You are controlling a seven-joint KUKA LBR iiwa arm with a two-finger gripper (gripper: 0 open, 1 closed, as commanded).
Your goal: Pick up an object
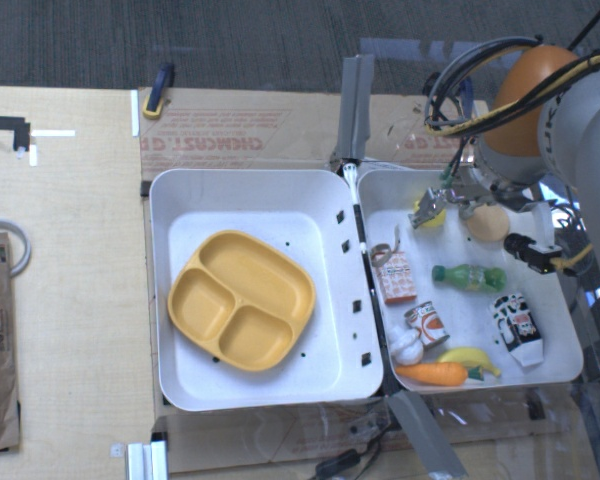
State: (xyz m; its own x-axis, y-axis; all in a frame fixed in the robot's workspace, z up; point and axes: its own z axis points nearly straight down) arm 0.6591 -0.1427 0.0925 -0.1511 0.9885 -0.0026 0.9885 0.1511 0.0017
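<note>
Our pincer [432, 208] grips a small yellow object [429, 217] above the right bin [570, 358], near a smooth tan ball [487, 224].

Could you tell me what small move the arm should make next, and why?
Probably lower the hand straight onto the yellow item beneath it. The hand sits at the right bin's top left corner directly over that item, and nothing shows between its fingers.
</note>
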